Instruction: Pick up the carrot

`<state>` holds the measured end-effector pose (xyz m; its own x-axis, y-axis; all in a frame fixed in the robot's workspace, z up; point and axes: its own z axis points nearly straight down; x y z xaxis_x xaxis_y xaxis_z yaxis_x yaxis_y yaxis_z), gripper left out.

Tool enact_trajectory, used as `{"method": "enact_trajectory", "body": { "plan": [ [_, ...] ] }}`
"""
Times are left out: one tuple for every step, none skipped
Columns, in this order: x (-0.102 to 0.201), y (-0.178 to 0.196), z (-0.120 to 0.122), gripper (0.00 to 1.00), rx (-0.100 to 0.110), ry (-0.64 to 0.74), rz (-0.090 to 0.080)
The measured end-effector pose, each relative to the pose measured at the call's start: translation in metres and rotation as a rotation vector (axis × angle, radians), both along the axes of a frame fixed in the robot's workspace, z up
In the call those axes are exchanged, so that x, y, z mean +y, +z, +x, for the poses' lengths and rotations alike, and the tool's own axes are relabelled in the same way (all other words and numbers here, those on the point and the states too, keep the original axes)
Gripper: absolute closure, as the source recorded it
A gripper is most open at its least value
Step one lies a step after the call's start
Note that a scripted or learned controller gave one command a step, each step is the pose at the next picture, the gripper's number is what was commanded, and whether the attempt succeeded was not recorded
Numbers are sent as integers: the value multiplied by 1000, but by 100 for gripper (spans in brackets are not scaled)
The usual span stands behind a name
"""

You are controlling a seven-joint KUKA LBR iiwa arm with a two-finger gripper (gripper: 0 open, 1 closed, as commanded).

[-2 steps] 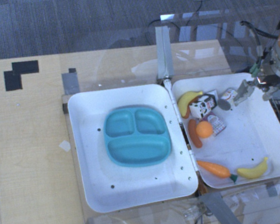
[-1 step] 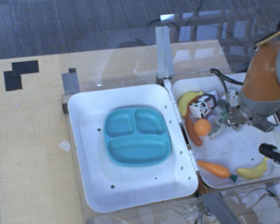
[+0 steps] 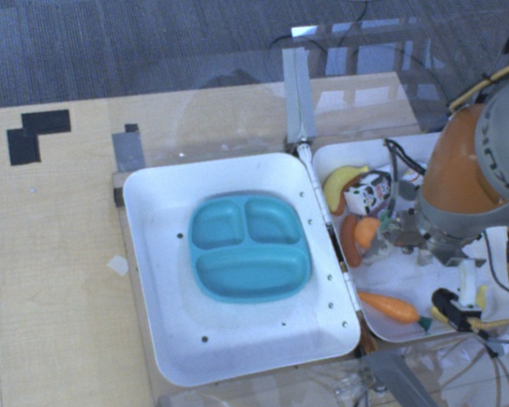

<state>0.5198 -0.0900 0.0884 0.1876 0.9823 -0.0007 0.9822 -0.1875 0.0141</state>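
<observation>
In the left bin (image 3: 177,352) you had a blue divided plate (image 3: 247,247) lying flat near the middle. In the right bin (image 3: 387,331), a banana (image 3: 340,184) sat at the far left corner, with a small white carton (image 3: 368,195) just right of it and an orange round fruit (image 3: 365,232) below them. The carrot (image 3: 388,306) lay near the front edge, apart from the gripper (image 3: 392,225), which hung over the bin's middle beside the orange fruit; you could not tell from here how it was set.
</observation>
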Motion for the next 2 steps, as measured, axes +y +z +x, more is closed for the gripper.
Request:
{"method": "enact_trajectory", "body": {
  "plan": [
    [0,0,0,0,0,0,0],
    [7,1,-26,0,-6,72,0]
  ]
}}
